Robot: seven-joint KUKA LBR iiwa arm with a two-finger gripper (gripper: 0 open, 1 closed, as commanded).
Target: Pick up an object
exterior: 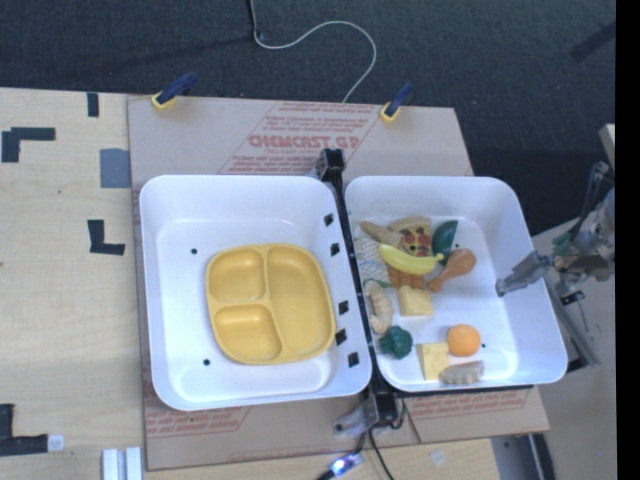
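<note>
The right white bin (523, 215) holds a heap of toy food. A yellow banana (408, 260) lies across a brown drumstick (452, 266) and a pizza slice (413, 236), with a dark green piece (445, 235) behind them. Nearer the front lie an orange (463, 340), a green broccoli (397, 342), a pale cheese cube (416, 301), a cheese wedge (433, 358) and a tan pastry (461, 372). My gripper (514, 279) hangs over the bin's right side, apart from all the food, about a hand's width right of the drumstick and above the orange. Nothing shows in it.
The left white bin (160, 218) holds a yellow divided plate (268, 302). Both bins stand on a cardboard sheet (290, 138) clamped at the back by two blue-and-yellow clips. A white cable (320, 33) loops behind. A beige peanut-shaped toy (379, 308) lies by the right bin's left wall.
</note>
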